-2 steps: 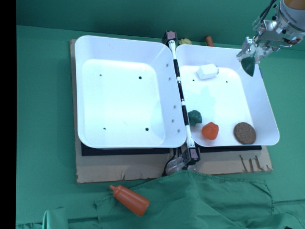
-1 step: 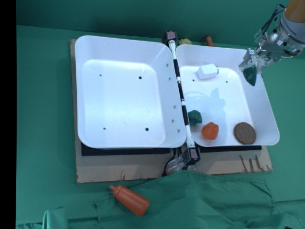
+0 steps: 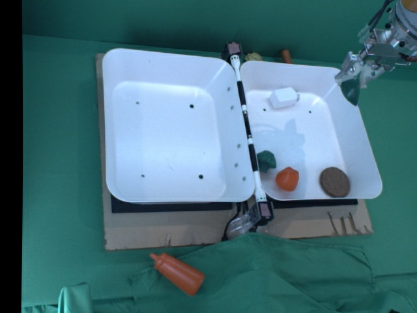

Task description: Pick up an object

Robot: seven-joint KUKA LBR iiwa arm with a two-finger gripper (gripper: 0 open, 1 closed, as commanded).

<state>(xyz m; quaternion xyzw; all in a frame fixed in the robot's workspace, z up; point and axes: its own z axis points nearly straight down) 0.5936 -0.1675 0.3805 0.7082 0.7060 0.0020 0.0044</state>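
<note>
The right bin (image 3: 355,132) holds a white rectangular block (image 3: 283,98) near its back, a dark green lump (image 3: 266,160) by the divider, an orange-red rounded piece (image 3: 287,178) and a brown round disc (image 3: 335,182) along its front. My gripper (image 3: 357,77) hangs at the top right, above the right bin's far right corner, well away from all of these objects. Its two fingers (image 3: 343,70) stand apart with nothing between them.
The left bin (image 3: 130,70) sits beside the right one, joined by a black-and-white divider rail (image 3: 245,126). An orange bottle (image 3: 177,273) lies on the green cloth in front of the bins. Small items (image 3: 285,55) rest behind the right bin.
</note>
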